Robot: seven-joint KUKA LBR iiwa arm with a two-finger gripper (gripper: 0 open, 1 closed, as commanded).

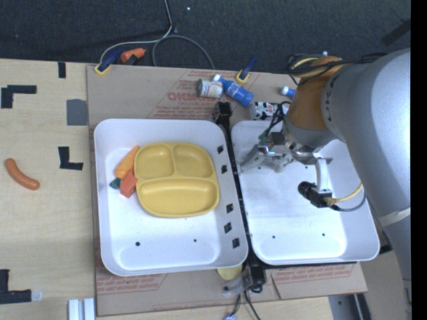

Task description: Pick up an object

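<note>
2 white bins side by side on the bench. Left bin (113, 245) holds a yellow divided plate (177, 179) with 3 compartments, lying flat near the bin's middle. Tucked against the plate's left edge: an orange carrot-like piece (125, 161) and a small red piece (127, 187), with a bit of green between them, too small to identify.

Right bin (347, 242) has the arm (373, 112) reaching in from the right, orange band (308, 105) above the wrist. Gripper (270, 153) sits low over the bin's upper-left area, near the divider between the bins. Metal fingers point left; cannot tell whether they are spread or closed, and nothing is visibly between them. A black cable connector (312, 193) hangs off the wrist over the bin floor.

Outside the bins: an orange sausage-shaped toy (21, 174) lies on the bench far left, well apart from everything. A blue and white bottle (227, 89) lies on cardboard behind the bins.
</note>
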